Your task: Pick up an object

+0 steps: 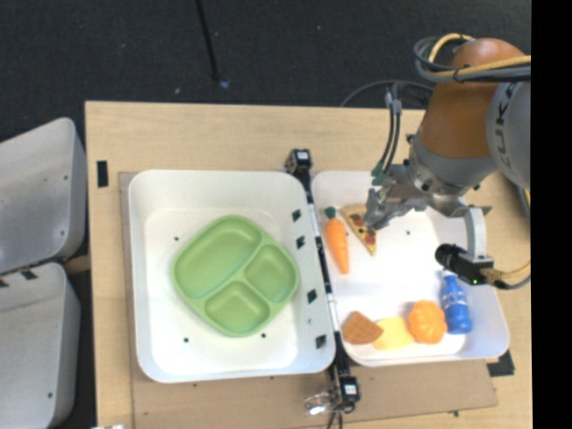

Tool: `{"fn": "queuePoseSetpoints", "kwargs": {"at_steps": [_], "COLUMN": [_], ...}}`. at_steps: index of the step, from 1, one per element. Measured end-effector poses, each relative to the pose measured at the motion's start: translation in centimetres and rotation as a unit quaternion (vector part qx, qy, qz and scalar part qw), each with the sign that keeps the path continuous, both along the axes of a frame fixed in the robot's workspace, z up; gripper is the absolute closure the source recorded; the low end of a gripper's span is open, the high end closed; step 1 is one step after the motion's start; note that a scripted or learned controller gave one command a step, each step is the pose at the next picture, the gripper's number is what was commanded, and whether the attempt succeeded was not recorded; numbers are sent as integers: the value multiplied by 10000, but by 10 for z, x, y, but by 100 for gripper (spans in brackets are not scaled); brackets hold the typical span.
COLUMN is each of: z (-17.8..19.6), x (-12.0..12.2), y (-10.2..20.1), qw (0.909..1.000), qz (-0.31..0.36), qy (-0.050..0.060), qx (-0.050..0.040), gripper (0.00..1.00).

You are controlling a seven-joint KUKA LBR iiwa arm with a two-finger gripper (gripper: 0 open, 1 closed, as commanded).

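Bread slice (362,329) lies at the right bin's (483,342) near edge.
Gripper (373,217) (jaw gap: cannot tell) touches the pizza slice (364,231) beside the carrot (337,244); arm bends down from the right.

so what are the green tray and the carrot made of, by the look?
Green tray: likely moulded plastic, matte with a soft sheen; uniform colour, rounded compartment walls. Carrot: probably toy plastic or rubber; flat, even orange and a smooth surface. Can't confirm either from above.

dark floor (134,34), wooden bench (214,137) (pale)
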State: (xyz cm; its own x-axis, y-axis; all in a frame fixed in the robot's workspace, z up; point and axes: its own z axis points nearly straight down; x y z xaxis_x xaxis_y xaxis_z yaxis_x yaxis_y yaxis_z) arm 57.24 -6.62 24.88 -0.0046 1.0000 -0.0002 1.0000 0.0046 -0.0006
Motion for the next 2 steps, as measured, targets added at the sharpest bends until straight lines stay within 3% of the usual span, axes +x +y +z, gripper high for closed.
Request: {"fn": "queuePoseSetpoints", "kwargs": {"at_steps": [2], "z": [4], "x": [-25], "y": [97], "qw": [10000], "qz": [14], "qy": [0], "qx": [9], "gripper": [100]}}
